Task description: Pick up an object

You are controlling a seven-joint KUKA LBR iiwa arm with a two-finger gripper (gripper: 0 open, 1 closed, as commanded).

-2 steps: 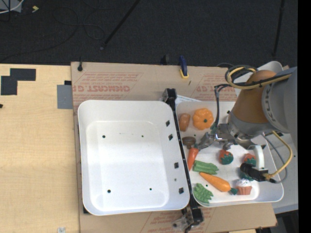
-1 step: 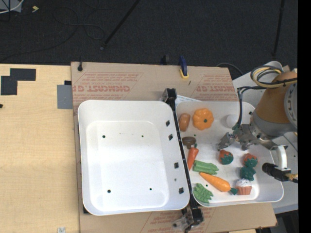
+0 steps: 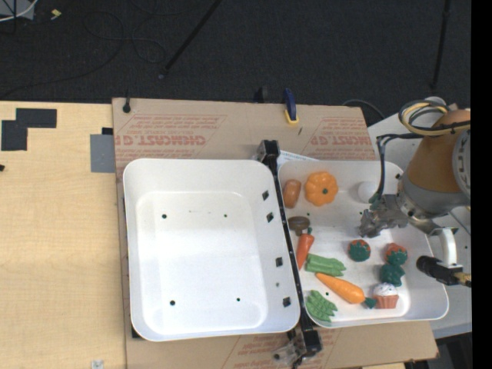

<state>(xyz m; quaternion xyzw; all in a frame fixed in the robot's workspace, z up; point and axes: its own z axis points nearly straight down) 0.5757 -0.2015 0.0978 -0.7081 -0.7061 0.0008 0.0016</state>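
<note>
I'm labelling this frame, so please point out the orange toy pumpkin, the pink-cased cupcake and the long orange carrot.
Orange toy pumpkin point(image 3: 321, 188): camera view, middle of its ribbed body.
Pink-cased toy cupcake point(image 3: 387, 297): camera view, on its pink case.
Long orange toy carrot point(image 3: 342, 287): camera view, mid-length of its body.

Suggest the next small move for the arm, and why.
Probably lower the end effector toward the green-topped toy just below it. It hovers over bare bin floor in the right bin, nothing seen between its tips, and that toy lies nearest.

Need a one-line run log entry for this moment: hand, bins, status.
hand: low over right bin, upper right, nothing seen held | nearest: round green toy | also: pumpkin, carrot | status: no pick yet
</note>
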